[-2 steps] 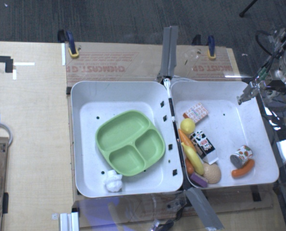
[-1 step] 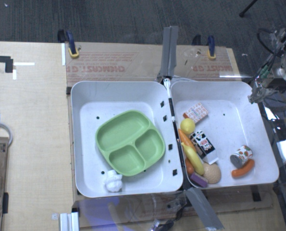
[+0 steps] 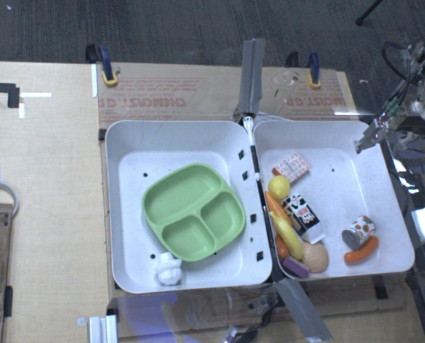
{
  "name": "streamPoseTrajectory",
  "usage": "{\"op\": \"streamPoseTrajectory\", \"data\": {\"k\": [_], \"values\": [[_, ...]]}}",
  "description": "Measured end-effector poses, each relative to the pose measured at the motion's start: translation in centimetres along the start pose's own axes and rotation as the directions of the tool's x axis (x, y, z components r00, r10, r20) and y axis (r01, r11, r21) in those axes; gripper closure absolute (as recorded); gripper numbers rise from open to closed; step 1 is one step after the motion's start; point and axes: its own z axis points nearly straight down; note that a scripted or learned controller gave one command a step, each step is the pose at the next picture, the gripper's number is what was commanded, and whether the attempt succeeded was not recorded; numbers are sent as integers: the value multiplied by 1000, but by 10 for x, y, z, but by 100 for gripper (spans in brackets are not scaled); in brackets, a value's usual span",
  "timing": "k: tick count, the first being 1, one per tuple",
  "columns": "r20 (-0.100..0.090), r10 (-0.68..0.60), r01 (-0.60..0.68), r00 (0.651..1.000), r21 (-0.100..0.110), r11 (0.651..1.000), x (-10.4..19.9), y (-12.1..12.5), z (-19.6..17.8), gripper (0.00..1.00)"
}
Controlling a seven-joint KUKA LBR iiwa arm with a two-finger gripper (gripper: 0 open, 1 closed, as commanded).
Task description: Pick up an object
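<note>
Currently the gripper (image 3: 373, 133) hovers over the upper right rim of the right bin (image 3: 341, 159), and whether it is open or closed cannot be told; nothing shows in its grasp. Of the toys below, the sausage (image 3: 361, 251) looks nearest: it lies down and slightly left of the gripper, near the bin's lower right corner. It is orange-red, smooth, long axis slanting up to the right, just beside 1 small printed cup (image 3: 360, 229).
</note>
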Motion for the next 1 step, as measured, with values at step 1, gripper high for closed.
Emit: {"op": "streamPoseTrajectory", "data": {"k": [1], "values": [[-3, 0, 0, 1000, 0, 1000, 12, -99, 81, 0]]}}
